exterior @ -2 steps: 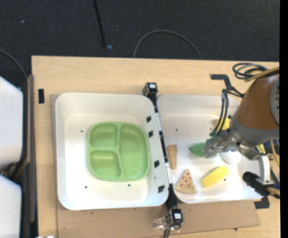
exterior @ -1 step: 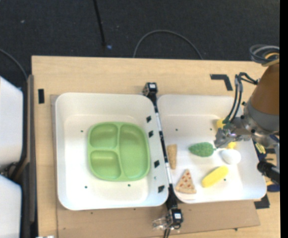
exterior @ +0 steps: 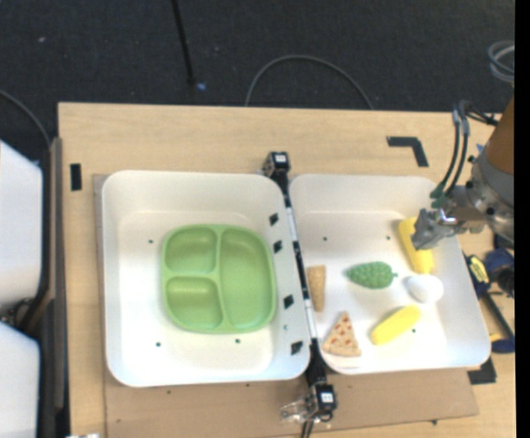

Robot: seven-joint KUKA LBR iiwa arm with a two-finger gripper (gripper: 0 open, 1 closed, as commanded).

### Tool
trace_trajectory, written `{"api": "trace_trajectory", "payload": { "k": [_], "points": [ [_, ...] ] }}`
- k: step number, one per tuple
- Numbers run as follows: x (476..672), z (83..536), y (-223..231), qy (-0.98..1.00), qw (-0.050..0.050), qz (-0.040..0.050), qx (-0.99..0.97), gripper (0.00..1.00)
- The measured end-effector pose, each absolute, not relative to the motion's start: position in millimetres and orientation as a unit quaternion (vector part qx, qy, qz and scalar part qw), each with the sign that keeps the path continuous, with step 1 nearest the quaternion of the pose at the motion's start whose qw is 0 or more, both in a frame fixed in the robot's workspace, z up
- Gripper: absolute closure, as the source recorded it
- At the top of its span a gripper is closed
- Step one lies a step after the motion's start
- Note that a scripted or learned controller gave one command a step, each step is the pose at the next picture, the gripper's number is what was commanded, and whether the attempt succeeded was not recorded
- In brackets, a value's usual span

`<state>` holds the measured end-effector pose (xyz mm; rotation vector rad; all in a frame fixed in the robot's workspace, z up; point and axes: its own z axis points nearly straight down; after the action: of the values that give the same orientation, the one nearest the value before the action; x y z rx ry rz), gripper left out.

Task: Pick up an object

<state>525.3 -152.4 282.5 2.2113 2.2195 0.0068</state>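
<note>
A light wooden desk (exterior: 192,135) carried two shallow white bins side by side, seen from above at a slant. The left bin (exterior: 128,245) held a green divided plate (exterior: 219,277) with three compartments, lying flat near its middle.

The right bin (exterior: 356,199) held the toy foods. A pale bread-like stick (exterior: 316,286) lay close to the bin's left wall. Just below it, near the front left corner, sat a pizza slice (exterior: 342,336) with its tip pointing up. A green leafy piece (exterior: 371,275) lay near the middle, and a white egg-shaped piece (exterior: 422,288) sat just to its right. Below the egg, a yellow oblong piece (exterior: 396,324) (possibly a lemon or corn, too small to tell) lay tilted.

The grey arm reached in from the right edge. Its pincer (exterior: 428,229) hung over the right side of the right bin, directly above a yellow banana-like piece (exterior: 418,254), whose lower end showed just under the metal. Whether the pincer was released or clenched, and whether it touched the yellow piece, could not be told from this angle.

Dark cables (exterior: 178,26) lay on the floor beyond the desk.
</note>
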Motion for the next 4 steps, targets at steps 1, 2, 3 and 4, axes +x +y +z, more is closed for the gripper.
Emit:
{"api": "trace_trajectory", "payload": {
  "k": [1, 2, 3, 4],
  "points": [
    [526.4, 300, -153, 0.709, 0.002, 0.0009, 0.705, 1.0],
    [523.5, 299, -108, 0.709, 0.001, 0.0006, 0.705, 1.0],
    [520.9, 297, -62, 0.709, 0.001, 0.0004, 0.705, 1.0],
    [508.8, 286, -3, 0.71, 0.0, 0.0006, 0.704, 1.0]
  ]
}}
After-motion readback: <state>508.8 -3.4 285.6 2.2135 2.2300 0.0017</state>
